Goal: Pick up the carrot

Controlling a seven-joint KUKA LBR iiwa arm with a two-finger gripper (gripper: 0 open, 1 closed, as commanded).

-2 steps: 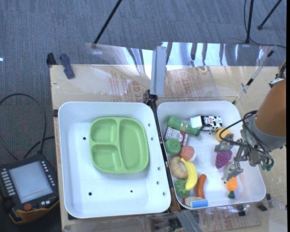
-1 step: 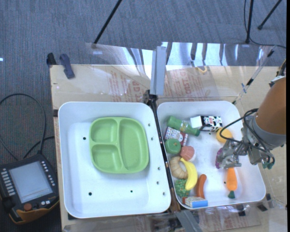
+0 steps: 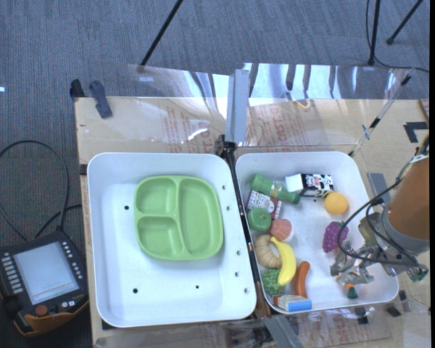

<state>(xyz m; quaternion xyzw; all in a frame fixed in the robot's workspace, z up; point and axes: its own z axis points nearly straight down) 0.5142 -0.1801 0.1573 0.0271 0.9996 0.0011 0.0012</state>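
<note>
Wooden bench point(image 3: 159, 133) with two white bins point(image 3: 101, 194) point(image 3: 351, 167) side by side.

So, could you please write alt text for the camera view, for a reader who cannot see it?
A grey robot arm's two-finger gripper hovers low over the right white bin, near that bin's right edge, apart from the orange carrot lying beside a yellow banana among toy foods. The left white bin holds a green three-compartment plastic tray.
</note>
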